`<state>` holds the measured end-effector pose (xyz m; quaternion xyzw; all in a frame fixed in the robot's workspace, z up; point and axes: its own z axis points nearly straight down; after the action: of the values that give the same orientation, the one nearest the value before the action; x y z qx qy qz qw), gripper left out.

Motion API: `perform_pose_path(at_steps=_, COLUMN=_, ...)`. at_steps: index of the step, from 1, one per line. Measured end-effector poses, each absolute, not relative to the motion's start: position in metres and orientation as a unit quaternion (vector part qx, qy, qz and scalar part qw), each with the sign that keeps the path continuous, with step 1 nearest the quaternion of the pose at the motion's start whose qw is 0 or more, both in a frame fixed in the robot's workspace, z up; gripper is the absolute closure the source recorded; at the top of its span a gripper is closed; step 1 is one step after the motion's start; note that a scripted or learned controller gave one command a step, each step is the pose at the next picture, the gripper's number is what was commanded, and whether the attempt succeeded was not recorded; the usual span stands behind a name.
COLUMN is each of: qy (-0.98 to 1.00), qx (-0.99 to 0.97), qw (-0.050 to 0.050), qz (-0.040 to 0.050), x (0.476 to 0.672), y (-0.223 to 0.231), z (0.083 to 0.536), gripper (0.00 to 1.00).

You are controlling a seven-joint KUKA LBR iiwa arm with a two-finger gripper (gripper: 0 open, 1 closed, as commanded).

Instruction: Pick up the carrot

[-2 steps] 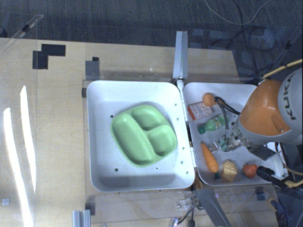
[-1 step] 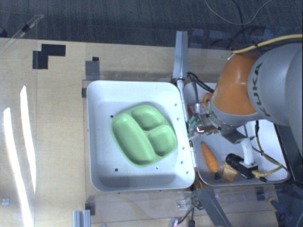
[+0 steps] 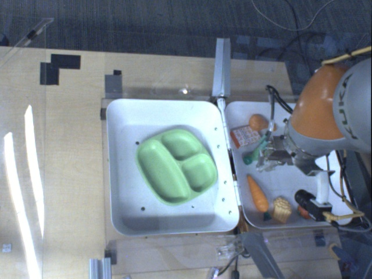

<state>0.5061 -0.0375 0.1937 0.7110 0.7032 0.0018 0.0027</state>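
Here the arm (image 3: 325,109) reaches left over the right bin (image 3: 256,217); gripper (image 3: 266,158) hangs above the carrot (image 3: 257,194), finger spread indiscernible.

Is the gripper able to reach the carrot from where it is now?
Probably yes. The carrot lies uncovered in the right bin, just below the gripper in the picture, with bare bin floor between them; the nearby yellow block sits beside its lower end.

Two white bins (image 3: 116,156) side by side. One green tray (image 3: 176,165), one carrot (image 3: 257,194), one orange ball (image 3: 258,122), one red-and-white packet (image 3: 245,136), one tan lump (image 3: 282,209).
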Motion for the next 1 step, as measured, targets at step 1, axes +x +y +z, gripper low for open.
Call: perform_pose_path(at_steps=1, qy=0.604, qx=0.797, qw=0.0, qz=0.0014, x=0.4879, y=0.0152, z=0.1846, gripper=1.0)
